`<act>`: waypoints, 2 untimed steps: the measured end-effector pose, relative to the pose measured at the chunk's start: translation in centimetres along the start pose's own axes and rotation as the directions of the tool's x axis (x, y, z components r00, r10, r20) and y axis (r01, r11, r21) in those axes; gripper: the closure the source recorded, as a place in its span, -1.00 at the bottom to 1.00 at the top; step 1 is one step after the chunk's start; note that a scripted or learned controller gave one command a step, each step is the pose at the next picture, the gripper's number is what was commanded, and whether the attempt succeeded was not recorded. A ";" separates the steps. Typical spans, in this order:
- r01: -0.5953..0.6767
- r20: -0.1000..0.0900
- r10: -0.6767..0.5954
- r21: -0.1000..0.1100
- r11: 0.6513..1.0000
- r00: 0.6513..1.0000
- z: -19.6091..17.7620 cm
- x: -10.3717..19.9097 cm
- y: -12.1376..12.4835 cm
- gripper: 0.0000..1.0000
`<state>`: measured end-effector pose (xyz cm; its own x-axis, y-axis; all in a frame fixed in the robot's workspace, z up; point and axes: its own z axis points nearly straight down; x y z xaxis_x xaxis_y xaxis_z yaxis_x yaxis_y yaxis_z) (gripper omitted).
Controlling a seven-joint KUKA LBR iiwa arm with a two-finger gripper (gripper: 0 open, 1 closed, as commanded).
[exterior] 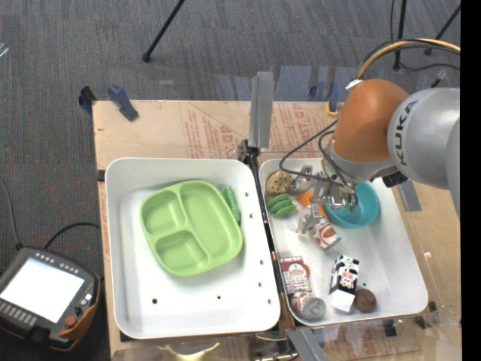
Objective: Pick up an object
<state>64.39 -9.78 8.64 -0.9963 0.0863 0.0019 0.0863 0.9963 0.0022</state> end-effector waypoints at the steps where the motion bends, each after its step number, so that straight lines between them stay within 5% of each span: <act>1: 0.005 0.001 -0.005 0.001 1.000 1.000 -0.1 7.1 -2.6 -1.00; 2: -0.083 0.002 0.083 0.001 0.997 0.997 -0.1 12.2 -6.4 -1.00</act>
<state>51.65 -15.06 8.73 -0.9856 0.1690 0.0004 0.1690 0.9856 0.0011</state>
